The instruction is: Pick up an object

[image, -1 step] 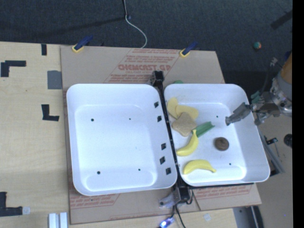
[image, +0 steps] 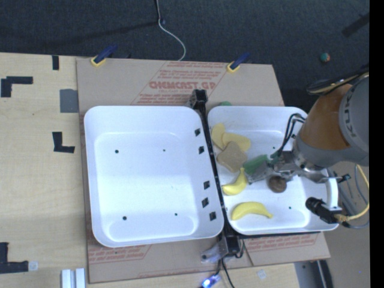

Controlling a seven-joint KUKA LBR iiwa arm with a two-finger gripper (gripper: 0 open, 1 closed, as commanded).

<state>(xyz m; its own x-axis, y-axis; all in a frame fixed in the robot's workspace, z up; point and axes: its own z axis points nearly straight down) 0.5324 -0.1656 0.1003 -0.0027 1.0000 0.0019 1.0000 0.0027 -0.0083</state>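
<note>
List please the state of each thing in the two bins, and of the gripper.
Gripper: low in the right bin, over the green object.
Green object: lying flat at the gripper.
Banana: lying flat, apart from the others.
Second banana: lying flat, touching the tan block.
Tan block: lying flat.
Brown round object: resting beside the gripper.
</note>
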